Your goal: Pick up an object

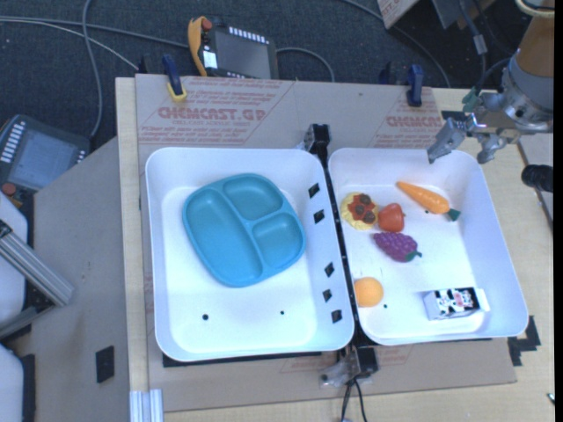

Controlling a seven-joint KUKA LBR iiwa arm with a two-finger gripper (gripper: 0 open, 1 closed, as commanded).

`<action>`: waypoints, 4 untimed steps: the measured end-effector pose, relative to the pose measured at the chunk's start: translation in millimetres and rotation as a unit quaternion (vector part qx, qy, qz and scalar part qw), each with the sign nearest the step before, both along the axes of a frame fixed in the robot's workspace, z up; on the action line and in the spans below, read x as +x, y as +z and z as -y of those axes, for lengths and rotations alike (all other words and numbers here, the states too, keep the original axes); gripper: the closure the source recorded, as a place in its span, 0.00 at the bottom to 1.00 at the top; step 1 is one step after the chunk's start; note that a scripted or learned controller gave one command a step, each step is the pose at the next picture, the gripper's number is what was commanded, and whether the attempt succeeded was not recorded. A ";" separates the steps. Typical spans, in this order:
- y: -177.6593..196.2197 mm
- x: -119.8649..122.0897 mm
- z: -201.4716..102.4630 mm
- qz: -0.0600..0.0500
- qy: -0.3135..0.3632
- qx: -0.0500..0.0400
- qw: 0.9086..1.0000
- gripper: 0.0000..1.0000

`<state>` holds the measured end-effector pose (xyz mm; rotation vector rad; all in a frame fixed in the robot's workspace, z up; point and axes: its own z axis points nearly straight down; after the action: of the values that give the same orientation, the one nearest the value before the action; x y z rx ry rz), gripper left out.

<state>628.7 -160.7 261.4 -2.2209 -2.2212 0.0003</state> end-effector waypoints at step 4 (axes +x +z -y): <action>-150.5 -0.4 -11.7 0.001 0.000 0.000 1.000 1.00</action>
<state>628.3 -149.0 110.9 -2.2205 -2.2228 -0.0030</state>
